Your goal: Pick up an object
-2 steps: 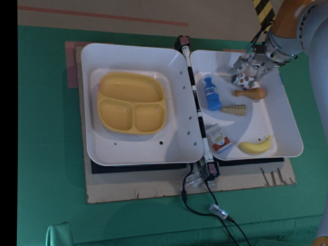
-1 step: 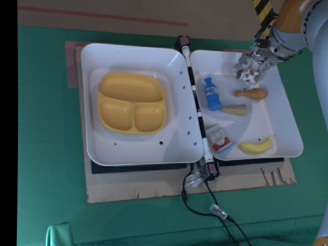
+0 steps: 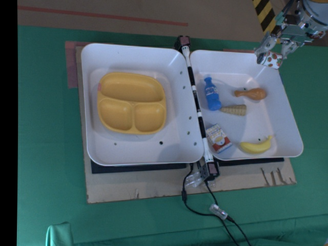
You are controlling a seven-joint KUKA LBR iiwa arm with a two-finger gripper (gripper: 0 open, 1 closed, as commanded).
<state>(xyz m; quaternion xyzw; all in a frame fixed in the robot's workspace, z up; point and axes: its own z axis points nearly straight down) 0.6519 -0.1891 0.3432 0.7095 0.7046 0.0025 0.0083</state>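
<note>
Green surface [image 3: 46, 137] carries two white bins; gripper [image 3: 273, 54] pinches a small white-and-red spotted object [image 3: 275, 60] above right bin's far corner [image 3: 266, 70]; pick apparently done; banana, drumstick, bottle untouched.

The hand [image 3: 275, 49] is pale metallic grey with teal-tinted blocks and small dark fittings — boxy, with short stubby fingers. Above it the wrist is light grey, topped by an orange band; dark cables run alongside.
</note>
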